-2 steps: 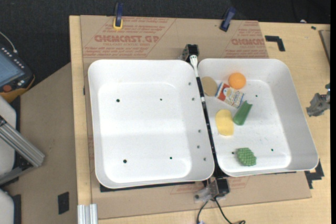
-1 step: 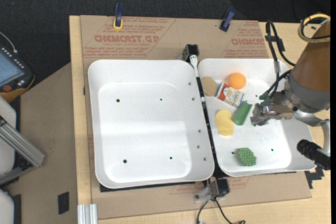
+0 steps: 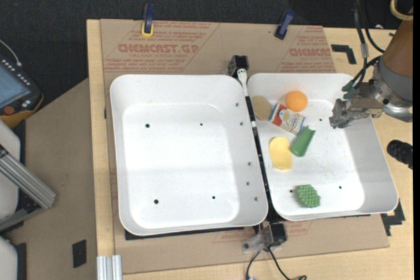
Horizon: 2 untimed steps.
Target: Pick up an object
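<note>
From the camera fixed above the worktop [image 3: 197,42], the grey arm reaches in from the right and holds its gripper [image 3: 342,113] over the right bin [image 3: 367,174], near that bin's far right side; whether it is open or closed cannot be told, and nothing shows in its grasp. Left of the gripper, apart from it, lie an orange ball [image 3: 296,101], a red-and-white packet [image 3: 288,119], a green block [image 3: 302,141], a yellow piece [image 3: 281,153] and a tan object [image 3: 262,107]. A bumpy green item [image 3: 306,196] sits near the bin's front edge. The left bin [image 3: 131,206] adjoins it.
</note>
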Tool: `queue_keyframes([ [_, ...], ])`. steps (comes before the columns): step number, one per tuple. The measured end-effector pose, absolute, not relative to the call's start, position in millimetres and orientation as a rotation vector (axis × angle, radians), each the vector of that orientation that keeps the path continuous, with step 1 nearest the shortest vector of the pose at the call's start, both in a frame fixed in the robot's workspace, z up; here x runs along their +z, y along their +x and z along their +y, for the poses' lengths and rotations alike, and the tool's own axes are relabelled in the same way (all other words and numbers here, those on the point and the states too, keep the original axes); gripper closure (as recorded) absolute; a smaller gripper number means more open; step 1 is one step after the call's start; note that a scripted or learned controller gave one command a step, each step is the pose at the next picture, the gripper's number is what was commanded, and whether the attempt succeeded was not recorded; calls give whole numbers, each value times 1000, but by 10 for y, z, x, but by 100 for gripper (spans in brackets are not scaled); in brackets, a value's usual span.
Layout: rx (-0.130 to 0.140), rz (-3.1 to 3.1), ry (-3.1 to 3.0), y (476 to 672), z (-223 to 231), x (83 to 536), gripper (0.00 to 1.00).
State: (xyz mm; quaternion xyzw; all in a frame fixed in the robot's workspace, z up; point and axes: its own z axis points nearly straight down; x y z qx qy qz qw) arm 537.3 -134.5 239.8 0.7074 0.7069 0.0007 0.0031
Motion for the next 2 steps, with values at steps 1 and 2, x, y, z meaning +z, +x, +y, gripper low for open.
queue_keyframes([
  [1,-3,2209,2229,4764,-1982,2721,100],
  [2,3,2236,2213,4801,-932,2700,100],
])
